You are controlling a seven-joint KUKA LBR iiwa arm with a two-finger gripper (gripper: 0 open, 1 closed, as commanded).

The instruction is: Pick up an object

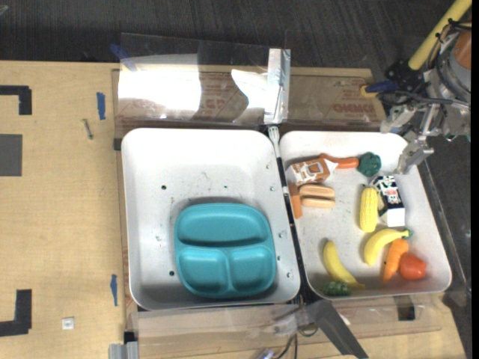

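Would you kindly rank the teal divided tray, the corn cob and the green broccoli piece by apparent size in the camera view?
1. Teal divided plastic tray, far the largest.
2. Yellow corn cob.
3. Green broccoli piece, smallest.

The flat brown cardboard-covered bench (pixel 52 223) carries two shallow white plastic bins, the left bin (pixel 142 155) at 9 o'clock of the right bin (pixel 438 264), touching.

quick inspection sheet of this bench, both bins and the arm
surface: tan bench bearing left bin and right bin, side by side
job's things: right bin holds corn, two bananas, carrot, hot dog, tomato, small black-and-white box
clutter: teal divided tray in left bin
grippers: gripper over right bin's far right corner, holding nothing seen
cables: bundle by the arm, blue piece among it
surroundings: dark floor; clear plastic sheet behind the bins
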